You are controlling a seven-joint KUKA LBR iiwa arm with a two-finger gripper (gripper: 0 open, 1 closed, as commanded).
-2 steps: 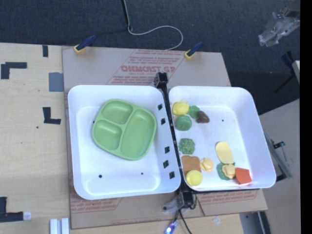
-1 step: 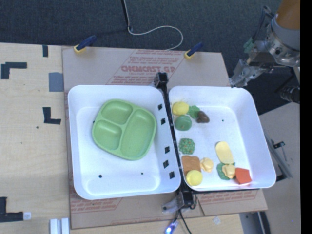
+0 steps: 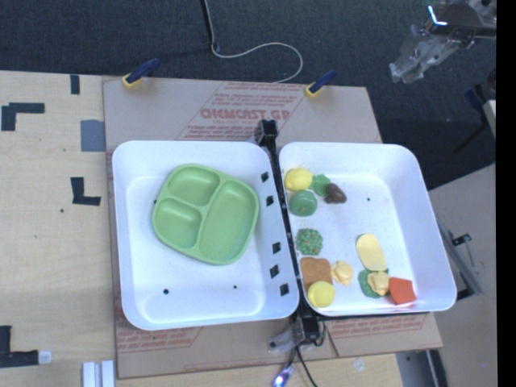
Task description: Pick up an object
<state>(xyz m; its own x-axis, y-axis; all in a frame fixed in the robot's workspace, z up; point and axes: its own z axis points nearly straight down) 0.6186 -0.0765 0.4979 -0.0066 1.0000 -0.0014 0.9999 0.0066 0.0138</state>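
Left bin [image 3: 129, 240]: a green divided plate [image 3: 206, 213]. Right bin [image 3: 403, 168]: small toy foods clustered along its left wall and near edge, among them a yellow piece [image 3: 298, 178] and an orange block [image 3: 402, 290], all untouched. Upper right: the gripper [image 3: 413, 61] hangs well clear of both bins; its grasp cannot be told. The pick seems not yet begun.

Cardboard sheet [image 3: 242, 115], at 12 o'clock above the bins: red print, reads roughly "CHEMCAST GP"; smaller lines illegible.
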